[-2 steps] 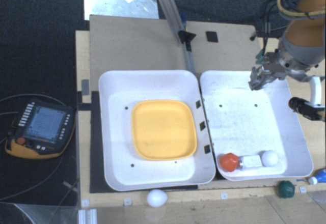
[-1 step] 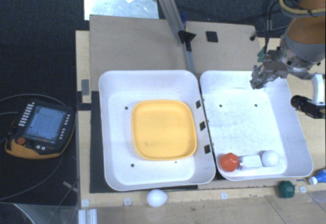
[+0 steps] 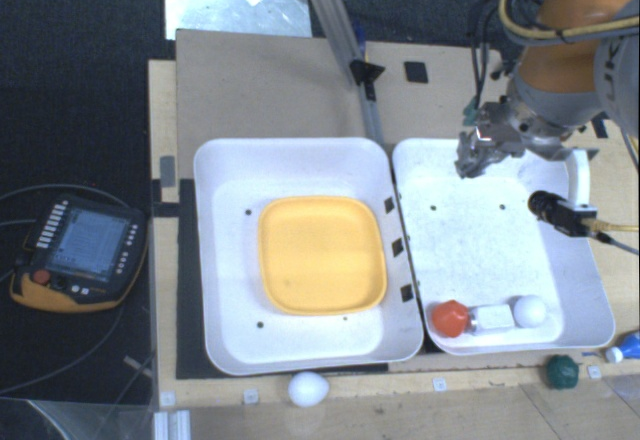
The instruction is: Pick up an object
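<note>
A red ball (image 3: 450, 318), a small white block (image 3: 492, 318) and a white ball (image 3: 530, 310) lie in a row along the near edge of the right bin (image 3: 470, 238). My gripper (image 3: 472, 164) hangs over the far left part of that bin, well away from those three things. Nothing shows between or under it.
A yellow square plate (image 3: 322, 254) fills the middle of the left bin (image 3: 225, 258). On the bench in front of the bins lie a white ball (image 3: 308, 389) and a dark green ball (image 3: 562, 371). A teach pendant (image 3: 78, 255) sits far left.
</note>
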Action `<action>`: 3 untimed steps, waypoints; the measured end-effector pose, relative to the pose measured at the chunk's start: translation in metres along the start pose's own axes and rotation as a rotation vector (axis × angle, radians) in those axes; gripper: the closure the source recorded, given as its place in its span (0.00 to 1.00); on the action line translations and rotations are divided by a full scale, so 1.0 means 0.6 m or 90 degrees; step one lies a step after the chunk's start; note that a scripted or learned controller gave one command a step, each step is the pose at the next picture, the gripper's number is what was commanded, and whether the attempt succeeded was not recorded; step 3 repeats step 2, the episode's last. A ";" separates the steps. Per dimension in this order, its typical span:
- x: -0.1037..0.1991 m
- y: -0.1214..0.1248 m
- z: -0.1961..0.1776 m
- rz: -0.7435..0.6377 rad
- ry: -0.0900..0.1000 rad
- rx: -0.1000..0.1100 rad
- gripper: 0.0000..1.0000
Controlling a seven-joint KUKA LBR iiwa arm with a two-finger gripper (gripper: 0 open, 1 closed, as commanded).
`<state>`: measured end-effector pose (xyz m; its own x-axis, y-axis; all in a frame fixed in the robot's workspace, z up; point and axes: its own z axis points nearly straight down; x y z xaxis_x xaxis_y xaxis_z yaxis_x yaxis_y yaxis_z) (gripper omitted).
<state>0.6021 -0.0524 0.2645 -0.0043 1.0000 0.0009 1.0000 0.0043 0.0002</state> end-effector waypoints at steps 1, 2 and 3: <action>0.071 -0.010 0.025 0.000 0.000 0.000 1.00; 0.165 -0.028 0.021 -0.001 0.000 0.000 1.00; 0.165 -0.028 0.021 -0.001 0.000 0.000 1.00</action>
